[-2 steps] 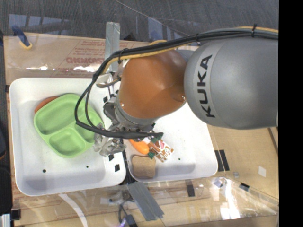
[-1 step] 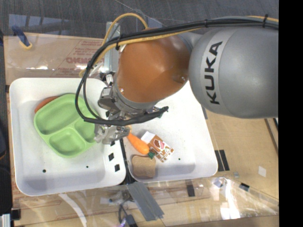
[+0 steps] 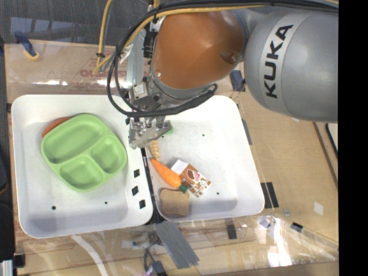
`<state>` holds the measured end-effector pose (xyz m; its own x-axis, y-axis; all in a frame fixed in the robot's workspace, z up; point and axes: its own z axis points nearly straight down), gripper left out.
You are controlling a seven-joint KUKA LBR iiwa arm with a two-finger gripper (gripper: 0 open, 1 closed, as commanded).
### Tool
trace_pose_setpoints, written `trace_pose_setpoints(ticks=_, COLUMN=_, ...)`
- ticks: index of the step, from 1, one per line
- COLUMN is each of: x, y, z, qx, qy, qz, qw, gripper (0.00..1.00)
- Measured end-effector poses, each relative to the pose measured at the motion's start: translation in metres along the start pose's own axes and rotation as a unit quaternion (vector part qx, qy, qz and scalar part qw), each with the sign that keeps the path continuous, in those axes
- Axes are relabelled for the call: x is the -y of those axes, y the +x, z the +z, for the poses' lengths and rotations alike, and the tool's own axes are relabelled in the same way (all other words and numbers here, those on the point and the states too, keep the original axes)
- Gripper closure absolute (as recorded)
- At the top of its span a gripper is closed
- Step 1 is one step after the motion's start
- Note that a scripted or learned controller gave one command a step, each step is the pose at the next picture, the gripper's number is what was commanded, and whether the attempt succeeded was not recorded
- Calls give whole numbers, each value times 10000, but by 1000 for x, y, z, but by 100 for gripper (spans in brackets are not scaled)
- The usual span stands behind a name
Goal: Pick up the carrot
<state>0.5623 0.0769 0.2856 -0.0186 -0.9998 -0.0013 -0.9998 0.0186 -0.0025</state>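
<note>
A grey robot arm with an orange band reaches over two white bins on the worktop, its tool (image 3: 148, 134) hanging low over the near-left part of the right-hand bin (image 3: 230, 154). The carrot (image 3: 165, 173) lies in that bin just below and slightly right of the tool, apart from it, its long axis running diagonally from a pointed tip nearest the tool down to a blunter end with a green stub farther away. Whether the tool stands apart or together cannot be told from this angle; the metal head hides it, and nothing is seen clamped in it. The carrot is smooth, tapered and bright orange. A small pale ridged piece (image 3: 154, 150) sits between tool and carrot tip. Touching the carrot's far end is a flat printed packet (image 3: 194, 180), and beyond it a rough brown slab like a slice of bread (image 3: 174, 202). Off to the tool's left, the other bin holds a glossy green divided plate (image 3: 84, 151).
</note>
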Motion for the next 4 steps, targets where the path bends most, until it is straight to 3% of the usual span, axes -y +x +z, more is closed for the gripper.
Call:
trace_pose_setpoints(ticks=1, x=47, y=32, z=24, qx=0, qy=-17, qz=11, qw=10000, gripper=100)
trace_pose_setpoints(ticks=2, x=46, y=69, z=58, qx=-10, qy=-20, qz=1842, qw=9829, gripper=100)
trace_pose_setpoints(ticks=3, x=-6, y=120, z=45, qx=-13, qy=0, qz=1840, qw=9829, gripper=100)
trace_pose_setpoints(ticks=4, x=-59, y=73, z=73, qx=-2, qy=-23, qz=754, qw=9972, gripper=100)
